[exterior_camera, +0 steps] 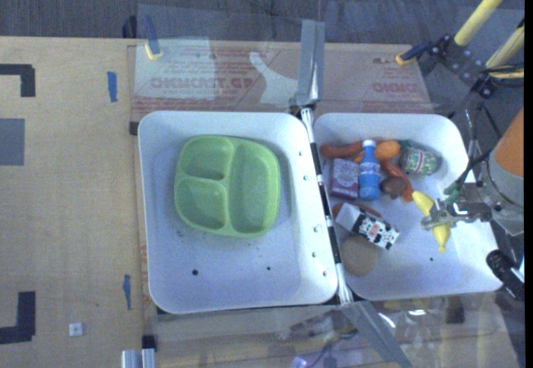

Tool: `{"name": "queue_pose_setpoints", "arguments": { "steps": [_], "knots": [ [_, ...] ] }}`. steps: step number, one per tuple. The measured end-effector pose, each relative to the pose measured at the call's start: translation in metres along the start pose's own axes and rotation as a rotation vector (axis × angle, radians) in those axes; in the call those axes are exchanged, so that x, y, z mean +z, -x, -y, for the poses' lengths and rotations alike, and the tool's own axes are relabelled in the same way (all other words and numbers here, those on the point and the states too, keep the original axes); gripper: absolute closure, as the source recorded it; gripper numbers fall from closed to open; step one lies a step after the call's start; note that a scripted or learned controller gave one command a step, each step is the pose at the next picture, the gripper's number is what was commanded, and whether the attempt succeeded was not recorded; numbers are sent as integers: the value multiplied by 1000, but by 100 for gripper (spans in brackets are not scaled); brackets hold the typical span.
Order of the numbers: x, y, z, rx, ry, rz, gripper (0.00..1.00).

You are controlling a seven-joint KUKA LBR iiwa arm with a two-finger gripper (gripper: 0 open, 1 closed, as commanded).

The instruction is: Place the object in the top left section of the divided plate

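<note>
- The end effector [456, 210] sits low at the right side of the right bin [466, 275], right by a yellow toy [435, 221]. Its fingers look a little apart, with the toy's top part near them, but the view is too blurry to tell if they squeeze it. So it is not clear what the end effector has.
- The yellow toy, maybe a banana, looks like the thing to move. It lies near the bin's right wall, apart from the pile, so it is easy to reach.
- The other toys lie close together: a blue bottle [369, 169], a purple pack [343, 177], a green can [419, 160], a cow-spotted carton [367, 226] and a brown round thing [360, 257].
- The green plate [226, 185] lies flat in the left bin [225, 283], so a toy can drop in from above. Its top left part [205, 158] has no toy in it.
- Both bins sit side by side on the counter [62, 191], so the trip is short.
</note>
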State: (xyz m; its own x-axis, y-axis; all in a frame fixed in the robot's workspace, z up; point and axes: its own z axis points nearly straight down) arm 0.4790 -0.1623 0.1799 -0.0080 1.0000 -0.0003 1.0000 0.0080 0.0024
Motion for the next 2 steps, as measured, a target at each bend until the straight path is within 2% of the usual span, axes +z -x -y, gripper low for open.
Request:
{"name": "queue_pose_setpoints", "arguments": {
  "steps": [1, 2],
  "knots": [
    [91, -1, -26, -157, -1, 0, 100],
    [-60, -72, -27, -93, -2, 0, 100]
  ]
}}
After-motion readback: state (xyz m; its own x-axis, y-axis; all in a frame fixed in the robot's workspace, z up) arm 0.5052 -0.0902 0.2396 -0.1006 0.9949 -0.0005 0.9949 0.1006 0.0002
